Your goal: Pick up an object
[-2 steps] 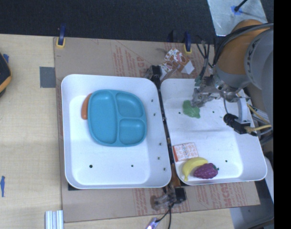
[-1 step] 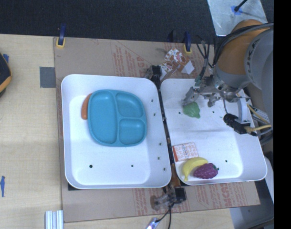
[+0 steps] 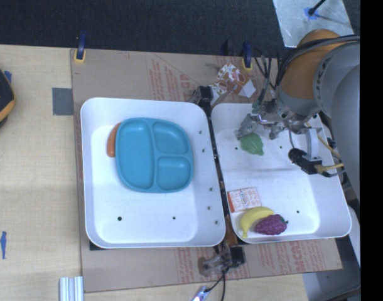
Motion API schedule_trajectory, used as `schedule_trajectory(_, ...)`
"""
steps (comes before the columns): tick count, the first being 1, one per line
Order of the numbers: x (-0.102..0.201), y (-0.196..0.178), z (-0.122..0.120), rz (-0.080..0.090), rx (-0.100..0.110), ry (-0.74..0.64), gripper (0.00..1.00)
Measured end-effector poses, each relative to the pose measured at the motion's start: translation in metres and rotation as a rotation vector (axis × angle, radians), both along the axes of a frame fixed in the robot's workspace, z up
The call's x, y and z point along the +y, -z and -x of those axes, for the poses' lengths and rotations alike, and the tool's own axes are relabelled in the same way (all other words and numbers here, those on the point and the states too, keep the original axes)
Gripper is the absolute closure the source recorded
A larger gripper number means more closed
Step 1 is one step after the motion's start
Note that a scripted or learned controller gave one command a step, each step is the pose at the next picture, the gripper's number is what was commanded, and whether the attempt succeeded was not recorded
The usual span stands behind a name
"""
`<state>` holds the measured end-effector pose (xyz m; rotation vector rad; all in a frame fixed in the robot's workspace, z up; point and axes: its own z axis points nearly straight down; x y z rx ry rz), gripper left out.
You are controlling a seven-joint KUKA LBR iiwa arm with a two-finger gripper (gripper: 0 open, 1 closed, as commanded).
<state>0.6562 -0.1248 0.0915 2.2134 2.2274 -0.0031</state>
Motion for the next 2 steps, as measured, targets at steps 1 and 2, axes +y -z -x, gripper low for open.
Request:
schedule_trajectory(1,-0.0004,-0.0107,-0.0006,0.001,-0.003,-0.003,1.00)
schedule_trajectory(2,-0.0003,-0.0106,-0.0006,0.002,-0.002,-0.003,0.00)
